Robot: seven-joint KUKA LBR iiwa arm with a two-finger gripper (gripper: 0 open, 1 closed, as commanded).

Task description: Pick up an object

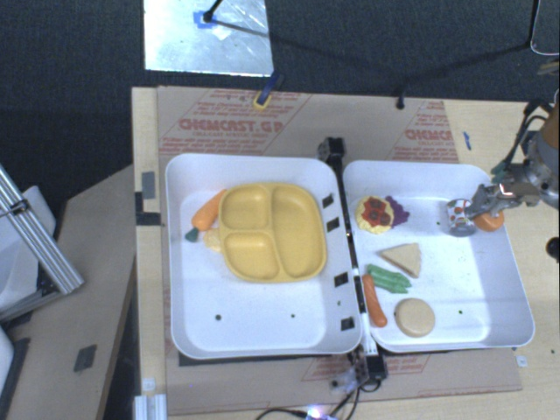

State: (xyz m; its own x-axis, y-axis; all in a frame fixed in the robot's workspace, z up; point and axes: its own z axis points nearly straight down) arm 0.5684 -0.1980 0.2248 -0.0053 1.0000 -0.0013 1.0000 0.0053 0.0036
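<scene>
My gripper (461, 217) sits low at 3 o'clock in the right bin (490, 309), touching a small orange piece (491, 221) by the bin's right wall; can't tell if it's clenched or released, or grasping anything. Right bin count: one pizza slice (375, 213) with a purple bit (399, 208) at 10 o'clock, one sandwich wedge (402, 258) at centre, one green pod (388, 279), one hot dog (374, 301) and one round bun (414, 316) at 7 to 6 o'clock, none in my way. Left bin (262, 335): one yellow divided plate (267, 232), one carrot (206, 212) tucked against its 9 o'clock edge.
</scene>
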